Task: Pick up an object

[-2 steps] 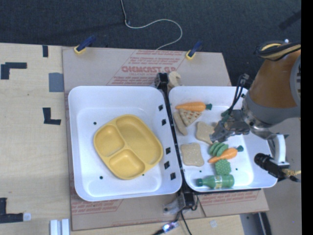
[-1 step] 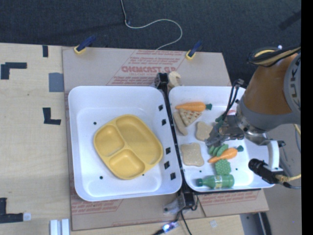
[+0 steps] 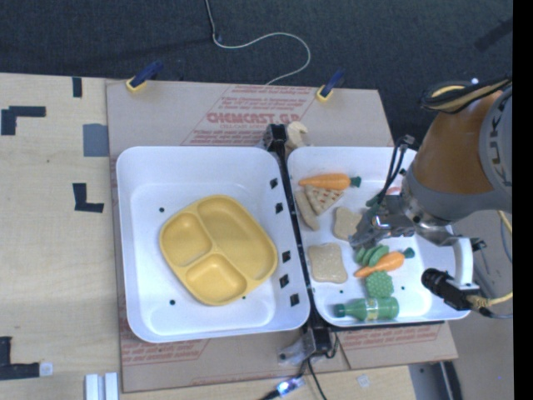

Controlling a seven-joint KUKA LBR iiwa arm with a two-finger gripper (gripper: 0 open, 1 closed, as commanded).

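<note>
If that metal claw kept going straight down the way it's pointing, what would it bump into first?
Probably the green pea pod or the small carrot beside it: the gripper hangs right above them in the right bin. Depth is hard to judge from this slanted view.

The right bin (image 3: 416, 311) holds toy foods. A carrot (image 3: 326, 181) lies far, a sandwich wedge (image 3: 321, 198) just near it. A bread slice (image 3: 327, 262) lies flat at the left. A second carrot (image 3: 381, 262), broccoli (image 3: 380, 285) and a green bottle (image 3: 367, 309) cluster near.

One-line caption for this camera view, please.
KUKA arm's hand low over toy food in the right bin; yellow divided plate in the left bin.
</note>
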